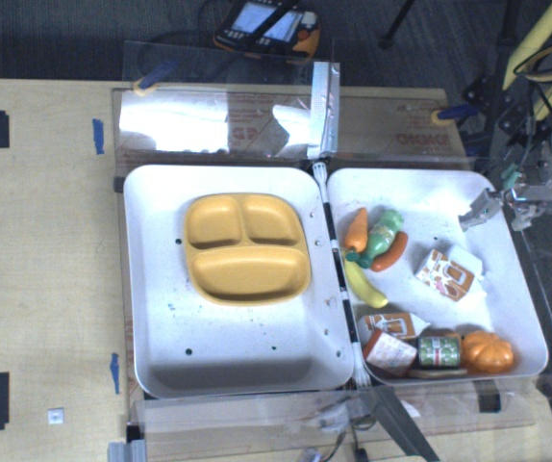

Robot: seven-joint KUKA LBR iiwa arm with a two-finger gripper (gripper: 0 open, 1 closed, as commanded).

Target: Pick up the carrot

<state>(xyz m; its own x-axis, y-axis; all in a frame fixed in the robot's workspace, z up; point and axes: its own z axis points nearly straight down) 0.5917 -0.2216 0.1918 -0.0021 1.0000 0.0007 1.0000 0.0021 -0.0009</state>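
Camera view puts us above two white bins on a pale bench (pixel 36 258): the left bin (pixel 151 345) carries a yellow divided plate (pixel 247 246), and the right bin (pixel 521 287) carries a scatter of toy food. Our gripper (pixel 492 208) hangs at the bin's two o'clock edge, near the upper right corner, well apart from the food; we cannot tell from this angle how wide it stands, and we see nothing caught in it. The carrot (pixel 356 229) lies at about ten o'clock in the right bin, close against the dividing wall, its narrow end pointing toward twelve. Touching it on the three o'clock side sit a green vegetable (pixel 384 234) and a red chili (pixel 391 251), and a yellow banana (pixel 364 285) lies just beside its lower end at six o'clock. We judge the carrot a light, stiff plastic piece, smooth and tapered, so it may slip toward its thin tip under a squeeze. We would take it across its thicker middle, closing along the nine-to-three line, though the wall and the green neighbour leave little room on either side.
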